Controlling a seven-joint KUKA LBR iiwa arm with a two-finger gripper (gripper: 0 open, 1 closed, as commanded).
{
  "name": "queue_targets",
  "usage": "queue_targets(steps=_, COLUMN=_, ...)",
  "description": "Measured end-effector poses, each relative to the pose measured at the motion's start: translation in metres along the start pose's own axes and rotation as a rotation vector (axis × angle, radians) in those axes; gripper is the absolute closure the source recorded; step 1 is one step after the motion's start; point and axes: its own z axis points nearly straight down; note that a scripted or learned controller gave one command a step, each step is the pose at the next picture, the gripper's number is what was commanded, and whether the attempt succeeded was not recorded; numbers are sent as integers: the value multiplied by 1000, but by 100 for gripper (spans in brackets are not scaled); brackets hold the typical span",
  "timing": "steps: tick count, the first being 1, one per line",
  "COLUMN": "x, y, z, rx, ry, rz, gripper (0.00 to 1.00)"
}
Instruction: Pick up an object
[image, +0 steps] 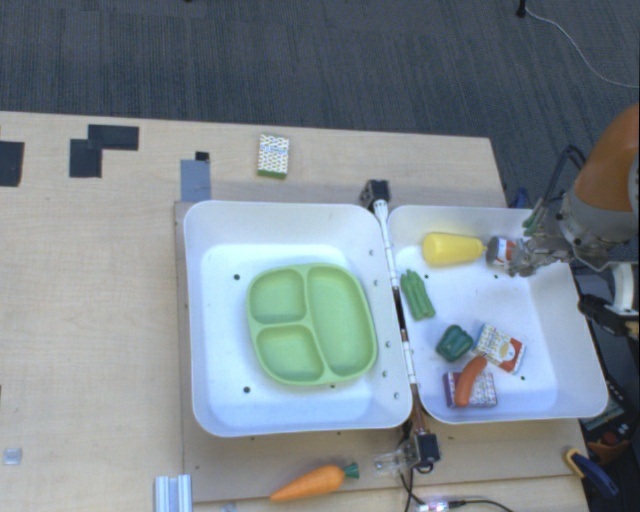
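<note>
Poised at right-centre: grey two-finger gripper (510, 256) (finger state impossible to tell) beside smooth yellow plastic lump (452, 249) in right white bin (575, 405); probably light, stiff, slippery, best pinched across its narrow width.

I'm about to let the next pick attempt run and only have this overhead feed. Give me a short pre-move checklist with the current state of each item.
1. Gripper is over the right bin: ok, it sits near the bin's upper right, beside the yellow object.
2. Finger state known: cannot tell, too small and blurred.
3. Something already held: cannot tell; nothing can be made out between the fingers.
4. Targets available: ok; yellow object, green vegetable, dark green piece, white and red packet and orange sausage lie in the right bin.
5. Items separated: not ok for the orange sausage, which lies on a small box.
6. Left bin holds the green divided tray: ok.
</note>
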Motion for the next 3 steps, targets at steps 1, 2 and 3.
queue_targets(steps=1, x=0, y=0, z=0, rx=1, ry=0, rz=0, gripper=0)
queue_targets(steps=2, x=2, y=-52, z=42, rx=0, ry=4, rz=-2, gripper=0)
queue_targets(steps=3, x=0, y=30, z=-12, rx=-2, ry=0, rz=-1, gripper=0)
